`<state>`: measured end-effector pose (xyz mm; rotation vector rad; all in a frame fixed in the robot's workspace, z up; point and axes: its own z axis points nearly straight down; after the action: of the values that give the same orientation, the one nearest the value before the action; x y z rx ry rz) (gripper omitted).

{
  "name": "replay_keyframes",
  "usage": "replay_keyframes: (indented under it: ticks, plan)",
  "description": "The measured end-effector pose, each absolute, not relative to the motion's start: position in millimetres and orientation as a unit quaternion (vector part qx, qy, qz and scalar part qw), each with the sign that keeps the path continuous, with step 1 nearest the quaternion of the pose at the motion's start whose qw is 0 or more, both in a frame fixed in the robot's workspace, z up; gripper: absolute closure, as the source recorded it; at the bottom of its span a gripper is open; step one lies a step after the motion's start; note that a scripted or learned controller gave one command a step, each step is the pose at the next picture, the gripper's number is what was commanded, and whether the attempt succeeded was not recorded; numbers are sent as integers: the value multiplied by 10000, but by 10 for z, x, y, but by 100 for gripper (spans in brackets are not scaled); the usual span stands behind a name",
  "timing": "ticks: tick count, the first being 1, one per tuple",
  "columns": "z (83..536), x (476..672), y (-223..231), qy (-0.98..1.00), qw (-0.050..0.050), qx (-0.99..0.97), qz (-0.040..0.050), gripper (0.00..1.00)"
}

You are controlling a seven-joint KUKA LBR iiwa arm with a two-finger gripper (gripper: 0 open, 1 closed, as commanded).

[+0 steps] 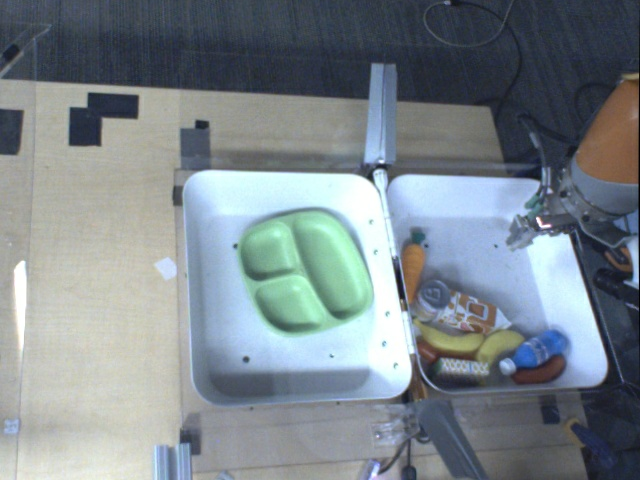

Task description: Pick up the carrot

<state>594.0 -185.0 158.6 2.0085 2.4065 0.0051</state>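
I cannot tell whether my end effector (527, 226), small and blurred over the right bin's (590, 298) far side, is open, while the carrot (413, 267) lies against that bin's left wall, its green top pointing away from me.

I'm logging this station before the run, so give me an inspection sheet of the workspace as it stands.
Surface: wooden bench bearing two white bins.
Job's things: carrot in the right bin, against its left wall.
Clutter: green divided plate in the left bin; banana, blue bottle and packets heaped at the right bin's near edge.
Grippers: gripper over the right bin's far right corner, apart from the carrot.
Cables: cable looped on the floor.
Surroundings: dark carpet.
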Motion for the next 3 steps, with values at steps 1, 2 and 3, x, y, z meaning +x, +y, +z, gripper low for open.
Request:
replay_keyframes:
  ticks: [1, 2, 3]
  plan:
    - [1993, 5868, -1927, 7314, 34, 6819, 15, 100]
    - [956, 6638, -2035, 7132, 37, 7010, 15, 100]
    - [891, 6722, -2034, 7558, 50, 6547, 20, 100]
